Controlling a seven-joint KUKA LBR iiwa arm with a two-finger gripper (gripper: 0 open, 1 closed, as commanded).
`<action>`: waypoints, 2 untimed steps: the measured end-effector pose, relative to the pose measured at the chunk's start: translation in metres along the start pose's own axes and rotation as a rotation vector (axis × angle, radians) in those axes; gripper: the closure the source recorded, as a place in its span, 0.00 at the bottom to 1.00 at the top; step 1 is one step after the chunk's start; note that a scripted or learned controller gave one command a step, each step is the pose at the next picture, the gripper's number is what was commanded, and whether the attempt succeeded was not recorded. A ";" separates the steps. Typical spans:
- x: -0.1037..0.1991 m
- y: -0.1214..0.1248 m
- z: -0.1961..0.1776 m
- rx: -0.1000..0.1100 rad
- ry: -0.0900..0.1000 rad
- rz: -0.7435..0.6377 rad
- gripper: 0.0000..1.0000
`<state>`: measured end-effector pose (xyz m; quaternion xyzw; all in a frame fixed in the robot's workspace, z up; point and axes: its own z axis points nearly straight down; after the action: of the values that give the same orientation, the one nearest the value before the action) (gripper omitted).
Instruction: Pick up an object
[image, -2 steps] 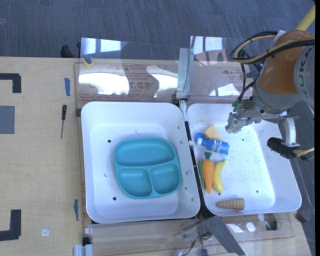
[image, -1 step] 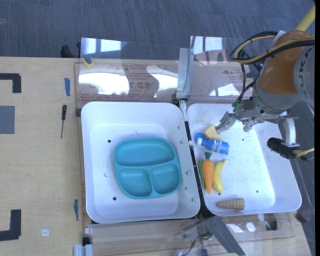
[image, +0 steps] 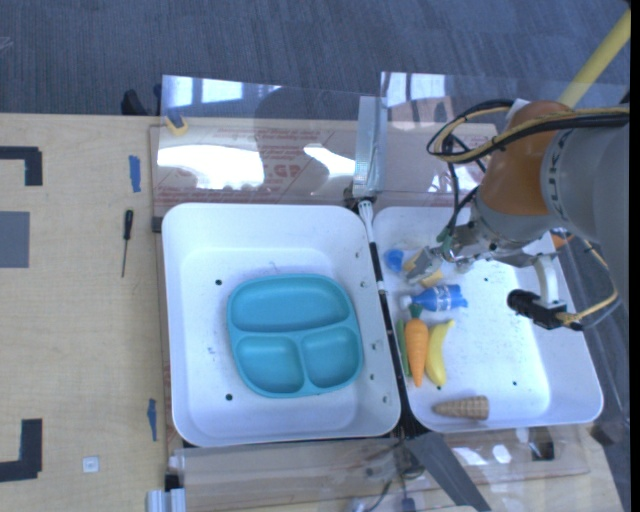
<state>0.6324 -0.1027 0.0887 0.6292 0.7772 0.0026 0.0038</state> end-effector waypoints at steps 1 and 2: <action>-0.001 0.001 -0.012 -0.004 -0.002 0.001 1.00; -0.001 0.001 -0.011 -0.002 -0.001 0.001 0.00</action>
<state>0.6332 -0.1032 0.0993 0.6298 0.7768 0.0031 0.0051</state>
